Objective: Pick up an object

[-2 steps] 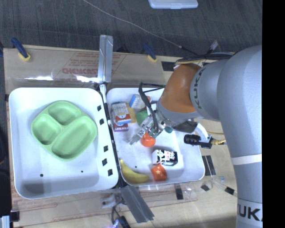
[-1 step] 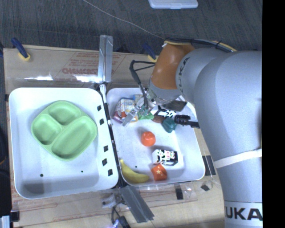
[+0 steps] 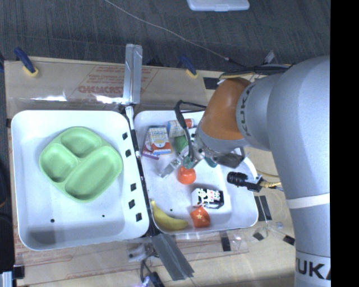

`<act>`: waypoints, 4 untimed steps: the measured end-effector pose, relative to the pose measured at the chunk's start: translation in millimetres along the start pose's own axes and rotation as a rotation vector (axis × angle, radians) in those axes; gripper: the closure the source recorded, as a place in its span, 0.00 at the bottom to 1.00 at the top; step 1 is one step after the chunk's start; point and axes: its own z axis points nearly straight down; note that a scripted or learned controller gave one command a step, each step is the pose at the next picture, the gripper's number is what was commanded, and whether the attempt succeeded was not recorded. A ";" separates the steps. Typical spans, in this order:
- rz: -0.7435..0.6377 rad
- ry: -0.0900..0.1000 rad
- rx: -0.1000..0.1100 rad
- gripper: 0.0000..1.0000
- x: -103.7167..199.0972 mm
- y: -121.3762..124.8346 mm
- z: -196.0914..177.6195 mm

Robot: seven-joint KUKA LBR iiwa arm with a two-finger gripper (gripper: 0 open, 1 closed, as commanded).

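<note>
From above, you are looking at a small round orange-red fruit (image 3: 187, 175) sitting near the middle of the right bin (image 3: 247, 216), just below the gripper (image 3: 188, 160), which is hanging over it. Whether they touch is unclear. A banana (image 3: 167, 220) is lying along the bin's front edge.

1. Green divided plate (image 3: 80, 163), three compartments, lies in the left white bin (image 3: 22, 185).
2. Metal divider bar (image 3: 133, 73) stands at the far edge between the two bins.
3. Blue clamps on the bench's far edge: one at far left (image 3: 26, 61), one near the middle (image 3: 188, 65).
4. Cardboard sheet with red print (image 3: 95, 83) under the bins.
5. White flat object (image 3: 217, 5) on the dark floor at the top edge.
</note>
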 end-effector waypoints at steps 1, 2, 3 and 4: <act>0.035 0.001 0.000 0.00 31.4 -4.5 0.3; 0.122 -0.001 -0.002 0.00 -46.4 49.6 -2.1; 0.343 0.012 -0.012 0.00 -12.3 8.4 -3.1; 0.681 0.004 0.002 0.00 45.2 -18.0 0.9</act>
